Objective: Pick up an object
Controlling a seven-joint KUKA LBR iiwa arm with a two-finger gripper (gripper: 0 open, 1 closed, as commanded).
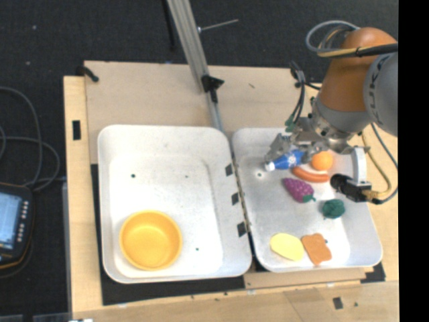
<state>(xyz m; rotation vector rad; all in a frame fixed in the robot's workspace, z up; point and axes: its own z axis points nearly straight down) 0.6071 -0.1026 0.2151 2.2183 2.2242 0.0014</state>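
My gripper (293, 145) hangs over the back part of the right bin (362, 250). Just below it in the view lies a small blue and white object (283, 161), very close to the gripper; whether they touch I cannot tell. To the right sit an orange ball (322, 159) and a curved orange piece (310, 175). A purple grape bunch (298, 189) and a dark green object (333, 208) lie nearer the front. At the bin's front edge rest a yellow piece (287, 247) and an orange slab (316, 249).
The left bin (167, 153) holds a yellow bowl (150, 239) in its front left corner. A metal pole (194, 52) slants up from between the bins at the back. Black cabling and a connector (348, 186) hang from the wrist over the right bin.
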